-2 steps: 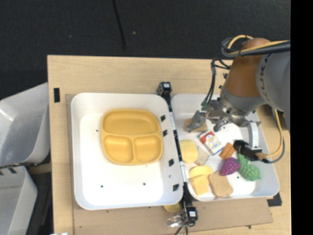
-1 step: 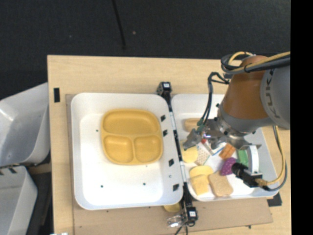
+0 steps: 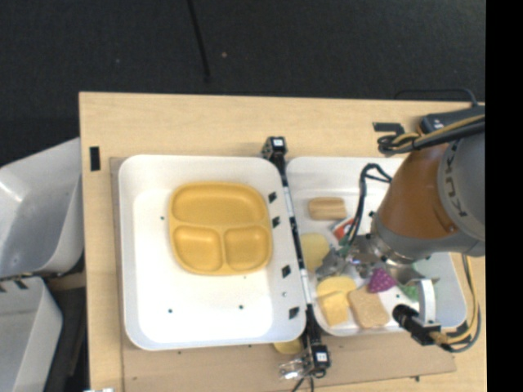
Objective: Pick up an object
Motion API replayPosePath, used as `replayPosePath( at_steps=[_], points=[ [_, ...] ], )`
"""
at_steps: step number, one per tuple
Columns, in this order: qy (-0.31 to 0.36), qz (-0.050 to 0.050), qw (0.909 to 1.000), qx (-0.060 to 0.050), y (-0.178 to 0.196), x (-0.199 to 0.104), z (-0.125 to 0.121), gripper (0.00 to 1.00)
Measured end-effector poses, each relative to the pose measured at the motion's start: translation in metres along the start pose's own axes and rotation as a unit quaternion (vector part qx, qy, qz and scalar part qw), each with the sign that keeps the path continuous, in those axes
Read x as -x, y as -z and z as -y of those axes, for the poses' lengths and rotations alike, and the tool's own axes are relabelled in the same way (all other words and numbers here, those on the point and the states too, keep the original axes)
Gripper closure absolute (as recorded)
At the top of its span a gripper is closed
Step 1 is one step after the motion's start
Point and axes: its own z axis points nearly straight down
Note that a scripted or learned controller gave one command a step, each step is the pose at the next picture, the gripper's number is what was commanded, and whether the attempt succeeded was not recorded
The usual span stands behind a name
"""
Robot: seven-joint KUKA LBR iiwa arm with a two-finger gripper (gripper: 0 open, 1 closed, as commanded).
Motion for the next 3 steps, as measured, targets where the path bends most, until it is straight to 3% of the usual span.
replayPosePath(
  at_steps=[1,2,3],
  points=[
    [-0.002,0.0,1.0,0.004,0.014,-0.001,-0.003,1.0],
    [0.006,-0.001,1.0,0.005,0.081,-0.097,0.0,1.0],
    [0.005,-0.001,0.9999,0.012,0.236,-0.107,0.0,1.0]
  ],
)
